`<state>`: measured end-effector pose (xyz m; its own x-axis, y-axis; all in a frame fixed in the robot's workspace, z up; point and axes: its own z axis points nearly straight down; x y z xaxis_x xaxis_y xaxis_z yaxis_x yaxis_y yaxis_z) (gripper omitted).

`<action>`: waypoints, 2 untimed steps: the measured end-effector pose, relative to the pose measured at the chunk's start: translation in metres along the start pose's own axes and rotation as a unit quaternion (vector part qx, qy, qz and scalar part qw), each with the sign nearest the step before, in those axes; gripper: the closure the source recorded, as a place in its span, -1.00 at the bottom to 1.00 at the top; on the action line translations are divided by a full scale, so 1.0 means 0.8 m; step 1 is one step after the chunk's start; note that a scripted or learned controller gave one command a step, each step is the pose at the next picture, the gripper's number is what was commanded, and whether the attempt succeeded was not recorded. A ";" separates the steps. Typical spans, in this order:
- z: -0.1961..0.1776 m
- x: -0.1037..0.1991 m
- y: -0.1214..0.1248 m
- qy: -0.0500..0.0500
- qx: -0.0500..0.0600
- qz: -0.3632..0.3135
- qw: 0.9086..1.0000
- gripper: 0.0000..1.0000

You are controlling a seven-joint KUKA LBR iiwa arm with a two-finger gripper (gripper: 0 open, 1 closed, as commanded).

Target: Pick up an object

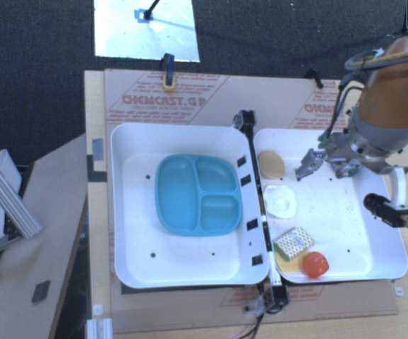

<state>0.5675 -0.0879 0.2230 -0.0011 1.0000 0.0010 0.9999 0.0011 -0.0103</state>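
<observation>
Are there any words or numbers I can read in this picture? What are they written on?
"CHEMCAST GP", in red letters, on the brown sheet lying under the two white bins, above the left bin.
More red letters on the same sheet above the right bin, partly hidden by the arm: too cut off to read.
The small printed box in the right bin: its print is too small and blurred to read.

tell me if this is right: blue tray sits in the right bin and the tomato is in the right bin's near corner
One thing is wrong: the blue tray sits in the left bin, not the right one. The camera view shows it there. The tomato is indeed in the right bin's near corner.
</observation>
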 end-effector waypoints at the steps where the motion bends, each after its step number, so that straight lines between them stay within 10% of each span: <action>1: -0.007 0.000 0.003 -0.001 -0.006 -0.001 1.000 -1.00; 2: 0.068 0.007 0.009 0.000 -0.004 0.000 1.000 -1.00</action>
<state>0.5739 -0.0820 0.1684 -0.0017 1.0000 0.0007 1.0000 0.0017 -0.0028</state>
